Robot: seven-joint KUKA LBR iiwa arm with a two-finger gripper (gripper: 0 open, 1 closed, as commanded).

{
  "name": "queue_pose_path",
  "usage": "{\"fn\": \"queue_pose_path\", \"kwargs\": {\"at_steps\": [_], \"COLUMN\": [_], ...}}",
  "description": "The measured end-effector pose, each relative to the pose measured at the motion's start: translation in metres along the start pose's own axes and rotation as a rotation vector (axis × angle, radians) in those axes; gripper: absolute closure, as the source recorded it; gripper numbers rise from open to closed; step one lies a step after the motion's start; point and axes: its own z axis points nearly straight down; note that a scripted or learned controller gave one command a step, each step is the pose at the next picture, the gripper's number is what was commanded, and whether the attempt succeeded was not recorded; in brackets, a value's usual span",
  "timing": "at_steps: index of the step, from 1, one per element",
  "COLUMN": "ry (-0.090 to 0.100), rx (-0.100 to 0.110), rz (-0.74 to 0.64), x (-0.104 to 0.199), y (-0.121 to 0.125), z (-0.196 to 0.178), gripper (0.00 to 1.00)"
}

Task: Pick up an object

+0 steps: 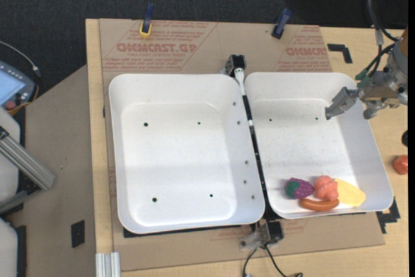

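Pick barely begun. Gripper [355, 105] hovering at three o'clock over the right bin [311, 91], fingers spread, grasping nothing. Toy food at five o'clock: purple grapes [299, 188], pink piece [327, 187], yellow piece [351, 194], orange sausage [318, 204]. Left: descent, closing, lift.

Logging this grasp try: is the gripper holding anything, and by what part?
Nothing held. The gripper hangs open above the right bin's far edge, apart from the toys in its near corner.

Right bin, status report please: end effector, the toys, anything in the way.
End effector open, hovering over right bin's far right edge, holding nothing. Toys clustered in near corner, untouched. Nothing between them.
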Motion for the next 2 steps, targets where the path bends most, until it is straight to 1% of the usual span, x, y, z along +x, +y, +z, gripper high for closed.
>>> {"fn": "queue_pose_path", "kwargs": {"at_steps": [1,2], "ry": [0.002,-0.001], "rx": [-0.012,-0.005], "rz": [-0.008,-0.002], "x": [0.0730,0.0692], "y": [-0.0431,-0.0420], "z": [-0.1009,-0.1053], "gripper": [0.00,1.00]}}
